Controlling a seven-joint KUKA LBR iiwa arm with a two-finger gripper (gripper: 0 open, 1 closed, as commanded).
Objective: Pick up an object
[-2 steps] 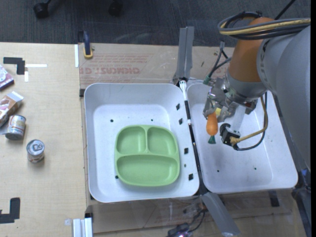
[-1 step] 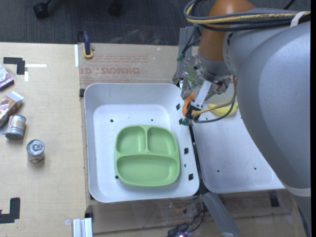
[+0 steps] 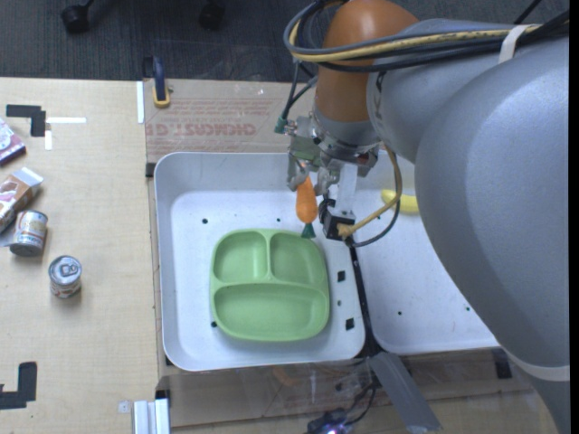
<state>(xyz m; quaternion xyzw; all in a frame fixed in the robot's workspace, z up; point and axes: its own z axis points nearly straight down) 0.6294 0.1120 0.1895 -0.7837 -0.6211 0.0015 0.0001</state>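
Note:
My gripper hangs over the back right part of the left bin. Between its fingers sits a small orange toy carrot, pointing down with its green end just above the far rim of a green divided plate. The plate lies flat in the middle of the left bin. A yellow, banana-like object lies in the right bin, partly hidden by the arm.
On the wooden bench to the left stand two small cans and some packets. A clamp sits at the cardboard behind the bins. The bulky grey arm covers most of the right bin.

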